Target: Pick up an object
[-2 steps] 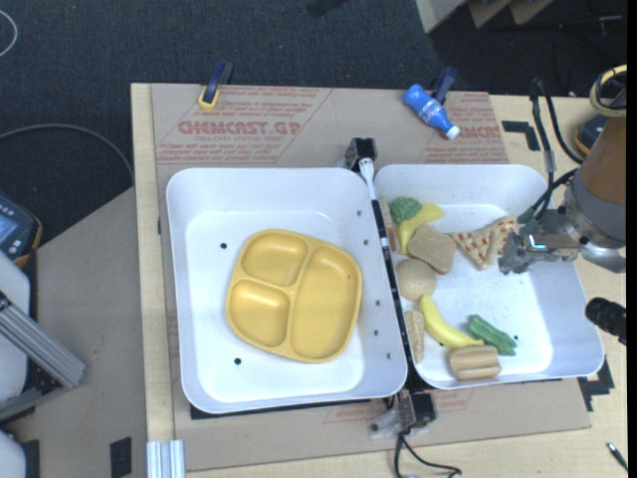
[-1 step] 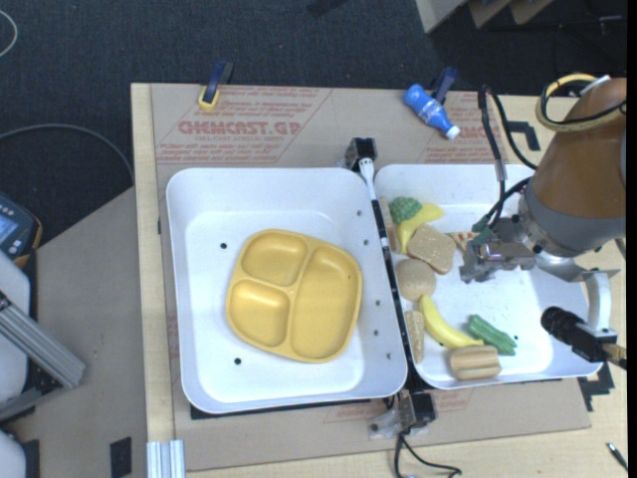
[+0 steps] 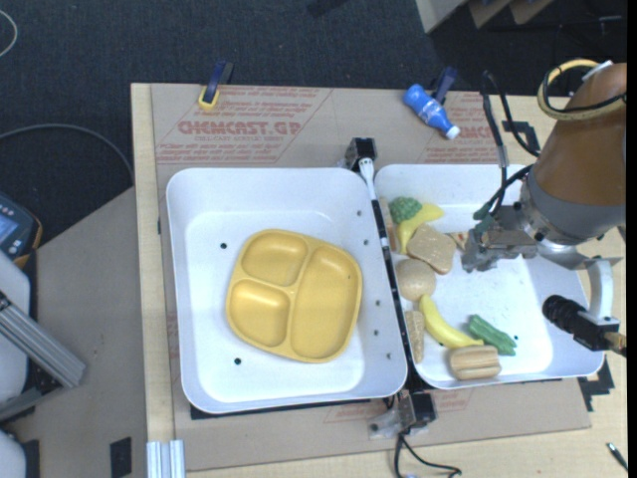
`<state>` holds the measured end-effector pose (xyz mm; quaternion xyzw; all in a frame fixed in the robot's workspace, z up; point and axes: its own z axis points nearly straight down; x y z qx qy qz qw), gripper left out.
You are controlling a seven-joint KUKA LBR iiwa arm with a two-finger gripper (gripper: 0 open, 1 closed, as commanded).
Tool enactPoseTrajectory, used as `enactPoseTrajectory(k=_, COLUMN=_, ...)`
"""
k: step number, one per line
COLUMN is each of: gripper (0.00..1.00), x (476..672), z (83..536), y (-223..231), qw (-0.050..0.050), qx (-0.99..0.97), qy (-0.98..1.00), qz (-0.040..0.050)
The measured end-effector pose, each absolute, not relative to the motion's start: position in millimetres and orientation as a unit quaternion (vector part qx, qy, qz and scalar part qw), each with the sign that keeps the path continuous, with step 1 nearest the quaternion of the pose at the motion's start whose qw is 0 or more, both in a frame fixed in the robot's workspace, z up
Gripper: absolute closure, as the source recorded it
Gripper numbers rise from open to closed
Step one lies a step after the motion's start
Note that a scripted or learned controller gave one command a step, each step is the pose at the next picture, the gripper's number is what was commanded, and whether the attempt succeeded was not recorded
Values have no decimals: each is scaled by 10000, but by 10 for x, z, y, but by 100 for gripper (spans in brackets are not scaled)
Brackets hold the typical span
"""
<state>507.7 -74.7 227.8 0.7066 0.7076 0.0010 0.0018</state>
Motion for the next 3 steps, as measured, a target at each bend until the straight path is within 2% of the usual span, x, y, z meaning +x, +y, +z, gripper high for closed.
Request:
enactPoseTrajectory(k=1, gripper=100, x=4954, z=2159, y=-822, qw=-18, qx=7077, qy=7065, qz=-9)
enactPoseTrajectory(k=2, gripper=100, x=5074, z=2343, y=-814, qw=23, qx=7068, qy=7075, qz=11)
enactPoseTrajectory(k=3, gripper=100, x=4990, z=2239, y=-731, qw=-19, qx=7070, qy=7072, qz=-7)
